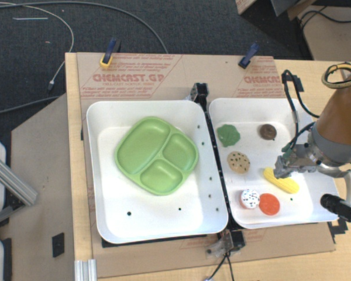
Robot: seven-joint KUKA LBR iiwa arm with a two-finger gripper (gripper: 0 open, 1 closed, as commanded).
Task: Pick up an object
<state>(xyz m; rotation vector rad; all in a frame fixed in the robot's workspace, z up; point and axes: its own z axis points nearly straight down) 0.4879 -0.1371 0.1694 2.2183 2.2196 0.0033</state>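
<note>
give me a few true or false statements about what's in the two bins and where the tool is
1. The green divided plate lies in the left bin. True.
2. The tool is over the left bin. False: it is over the right bin, at the yellow banana.
3. The cookie lies in the right bin. True.
4. The white die sits on the green plate. False: it lies in the right bin, beside the orange ball.
5. The brown round piece is in the left bin. False: right bin.
</note>
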